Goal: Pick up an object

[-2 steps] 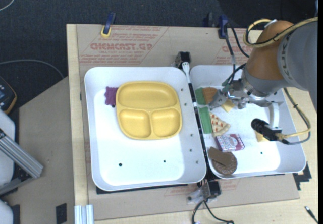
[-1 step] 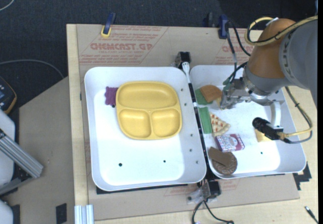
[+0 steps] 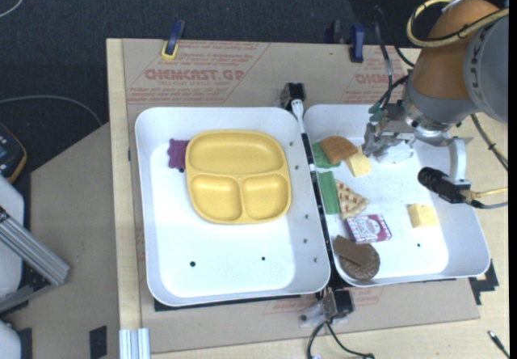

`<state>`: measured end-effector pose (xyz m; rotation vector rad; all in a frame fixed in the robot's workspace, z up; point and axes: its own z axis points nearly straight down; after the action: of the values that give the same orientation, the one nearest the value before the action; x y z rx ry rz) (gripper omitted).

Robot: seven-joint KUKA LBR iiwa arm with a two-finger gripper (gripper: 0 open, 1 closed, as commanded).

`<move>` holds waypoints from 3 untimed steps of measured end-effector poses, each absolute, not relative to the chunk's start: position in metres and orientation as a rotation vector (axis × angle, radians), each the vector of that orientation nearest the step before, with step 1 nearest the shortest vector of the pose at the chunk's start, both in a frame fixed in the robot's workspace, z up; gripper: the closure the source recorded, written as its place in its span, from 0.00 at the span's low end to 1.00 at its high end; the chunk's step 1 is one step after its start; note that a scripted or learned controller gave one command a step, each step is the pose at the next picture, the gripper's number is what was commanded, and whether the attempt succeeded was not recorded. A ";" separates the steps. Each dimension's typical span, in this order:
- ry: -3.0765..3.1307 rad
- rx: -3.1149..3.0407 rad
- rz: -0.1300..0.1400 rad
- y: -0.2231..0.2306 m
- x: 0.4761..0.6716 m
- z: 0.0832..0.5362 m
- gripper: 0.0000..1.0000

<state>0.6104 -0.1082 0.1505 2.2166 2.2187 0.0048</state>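
Jaws [image 3: 380, 145]: hanging low in the right bin [image 3: 452, 256], beside the yellow block [image 3: 359, 164]; grip state not discernible. Pick-up seemingly not yet achieved. Right bin is also holding a brown piece [image 3: 338, 147], green strip [image 3: 327, 190], waffle [image 3: 349, 199], pink packet [image 3: 368, 228], brown disc [image 3: 357, 259]. Left bin [image 3: 234, 272] is holding a yellow divided tray [image 3: 238, 175] and a purple item [image 3: 177, 154].

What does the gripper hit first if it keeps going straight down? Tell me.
Probably bare floor of the right bin, near its top edge. The gripper hangs just right of the yellow block and the brown bread piece, so it might clip the block; depth is unclear.
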 end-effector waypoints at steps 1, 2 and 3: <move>2.219 2.218 0.003 -0.116 0.613 0.196 1.00; 2.220 2.218 0.004 -0.116 0.614 0.226 1.00; 2.225 2.222 -0.003 -0.077 0.579 0.234 1.00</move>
<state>0.5787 -0.0771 0.2339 2.2222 2.2254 -0.0028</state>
